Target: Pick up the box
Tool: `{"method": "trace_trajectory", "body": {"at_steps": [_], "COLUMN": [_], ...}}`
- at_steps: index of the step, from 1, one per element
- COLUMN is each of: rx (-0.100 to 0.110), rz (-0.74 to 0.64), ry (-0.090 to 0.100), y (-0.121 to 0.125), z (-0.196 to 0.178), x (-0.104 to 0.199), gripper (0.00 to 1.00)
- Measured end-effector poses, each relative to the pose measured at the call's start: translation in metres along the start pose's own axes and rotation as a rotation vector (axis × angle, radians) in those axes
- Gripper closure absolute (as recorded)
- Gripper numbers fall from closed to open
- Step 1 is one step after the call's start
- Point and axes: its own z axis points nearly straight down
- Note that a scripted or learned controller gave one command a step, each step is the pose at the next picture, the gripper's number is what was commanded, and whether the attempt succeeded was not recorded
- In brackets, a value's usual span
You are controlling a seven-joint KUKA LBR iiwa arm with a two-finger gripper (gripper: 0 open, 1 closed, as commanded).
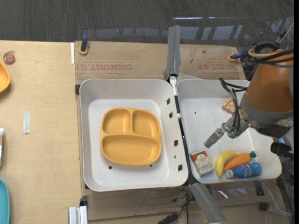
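The bench (37,101) carries two white bins. The left bin (88,125) holds an orange divided plate (131,136). The arm (271,85) reaches in from the right over the right bin (196,97), its gripper (212,139) slanting down and left above bare bin floor; whether the fingers are open or closed cannot be told. The box (201,162) lies near the right bin's front left corner, below the gripper and apart from it, its long axis tilted slightly off the bin's front-to-back line. Just right of it sit a banana (223,160), a carrot (239,160) and a blue bottle (245,171).
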Motion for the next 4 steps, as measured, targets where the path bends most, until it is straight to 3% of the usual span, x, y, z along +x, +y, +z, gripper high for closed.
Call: {"method": "trace_trajectory", "body": {"at_steps": [1, 2, 4], "rx": [0.001, -0.007, -0.008], "rz": [0.104, 0.208, 0.31], "ry": [0.0, -0.005, -0.003], "y": [0.015, -0.034, -0.026], "z": [0.001, 0.095, 0.095], "x": [0.032, -0.022, -0.011], "gripper": [0.0, 0.0, 0.0]}}
